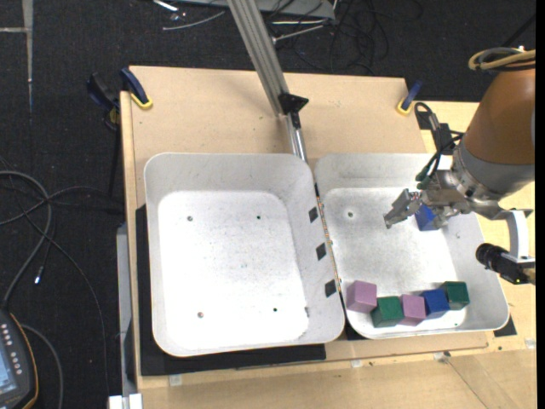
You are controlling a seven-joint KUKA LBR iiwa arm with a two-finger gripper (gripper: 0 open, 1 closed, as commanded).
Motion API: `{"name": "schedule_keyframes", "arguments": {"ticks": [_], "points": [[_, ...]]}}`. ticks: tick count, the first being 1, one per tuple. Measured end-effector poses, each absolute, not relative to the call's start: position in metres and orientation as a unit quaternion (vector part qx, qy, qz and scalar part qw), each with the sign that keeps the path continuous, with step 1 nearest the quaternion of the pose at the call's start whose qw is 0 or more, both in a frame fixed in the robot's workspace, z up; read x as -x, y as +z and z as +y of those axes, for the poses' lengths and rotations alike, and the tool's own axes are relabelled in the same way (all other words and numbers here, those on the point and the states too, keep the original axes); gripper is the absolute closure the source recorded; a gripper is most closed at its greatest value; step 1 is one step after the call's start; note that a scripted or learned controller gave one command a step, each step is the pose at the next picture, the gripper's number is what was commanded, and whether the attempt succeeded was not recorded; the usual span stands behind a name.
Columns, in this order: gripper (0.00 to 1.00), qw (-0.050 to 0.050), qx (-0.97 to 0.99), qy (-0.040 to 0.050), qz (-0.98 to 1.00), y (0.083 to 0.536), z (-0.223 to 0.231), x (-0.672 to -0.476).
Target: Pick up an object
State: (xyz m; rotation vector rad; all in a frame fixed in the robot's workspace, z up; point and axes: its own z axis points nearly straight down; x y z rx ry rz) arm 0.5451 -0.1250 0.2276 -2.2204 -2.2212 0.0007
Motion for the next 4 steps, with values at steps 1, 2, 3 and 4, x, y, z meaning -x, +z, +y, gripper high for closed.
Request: {"name": "schedule_keyframes", "arguments": {"ticks": [1,2,3,4], "points": [[0.00,-0.003,0.710,0.0012,-0.705,0.234,-0.220,-0.538],[0.00,-0.008,0.706,-0.0007,-0.708,0.117,-0.220,-0.611],[0.00,-0.003,0.706,-0.0014,-0.709,0.096,-0.224,-0.636],[0.00,-0.003,0.705,-0.0020,-0.709,0.096,-0.187,-0.679]]}}
